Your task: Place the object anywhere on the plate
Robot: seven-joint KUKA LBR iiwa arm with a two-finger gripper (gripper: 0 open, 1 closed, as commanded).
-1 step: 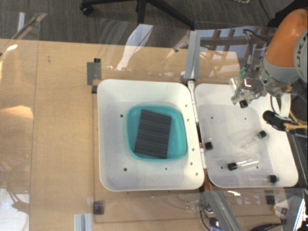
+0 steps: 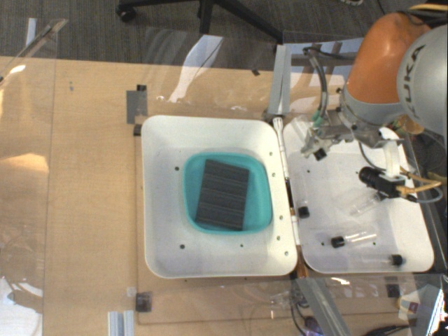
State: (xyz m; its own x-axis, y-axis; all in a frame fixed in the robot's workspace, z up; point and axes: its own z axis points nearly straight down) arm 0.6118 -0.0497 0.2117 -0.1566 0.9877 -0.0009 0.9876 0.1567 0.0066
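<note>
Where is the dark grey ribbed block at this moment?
The dark grey ribbed block lies flat on the teal square plate, in the middle of the left white bin in the camera view.

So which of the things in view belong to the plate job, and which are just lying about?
Job:
- dark ridged block
- teal plate, block already on it
- gripper, over the right bin

Lying about:
- small clear tubes
- office chair base
</note>
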